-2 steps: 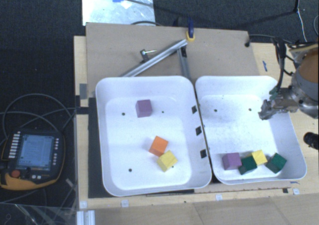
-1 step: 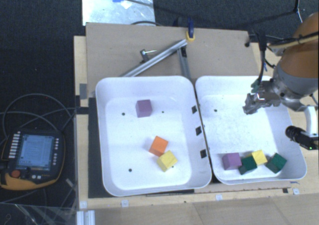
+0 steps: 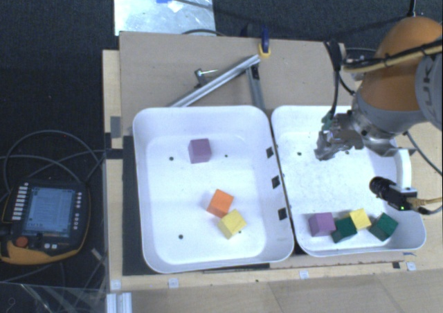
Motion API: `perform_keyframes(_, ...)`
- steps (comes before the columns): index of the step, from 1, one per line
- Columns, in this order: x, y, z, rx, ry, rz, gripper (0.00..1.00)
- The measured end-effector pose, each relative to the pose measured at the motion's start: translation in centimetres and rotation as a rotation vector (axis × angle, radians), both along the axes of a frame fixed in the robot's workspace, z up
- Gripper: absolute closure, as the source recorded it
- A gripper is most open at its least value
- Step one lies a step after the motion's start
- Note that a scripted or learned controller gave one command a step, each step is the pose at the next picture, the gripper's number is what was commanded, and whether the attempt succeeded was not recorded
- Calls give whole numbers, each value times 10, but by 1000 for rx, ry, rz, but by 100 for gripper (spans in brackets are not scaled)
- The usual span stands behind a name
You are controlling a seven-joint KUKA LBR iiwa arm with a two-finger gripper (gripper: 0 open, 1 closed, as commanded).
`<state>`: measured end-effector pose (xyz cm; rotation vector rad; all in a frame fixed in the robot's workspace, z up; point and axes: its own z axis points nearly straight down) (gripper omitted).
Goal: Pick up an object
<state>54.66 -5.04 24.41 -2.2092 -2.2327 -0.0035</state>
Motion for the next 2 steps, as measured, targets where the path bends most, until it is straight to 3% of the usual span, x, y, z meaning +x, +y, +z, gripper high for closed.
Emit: perform_keyframes(2,30,115,4,1,-2,1,100)
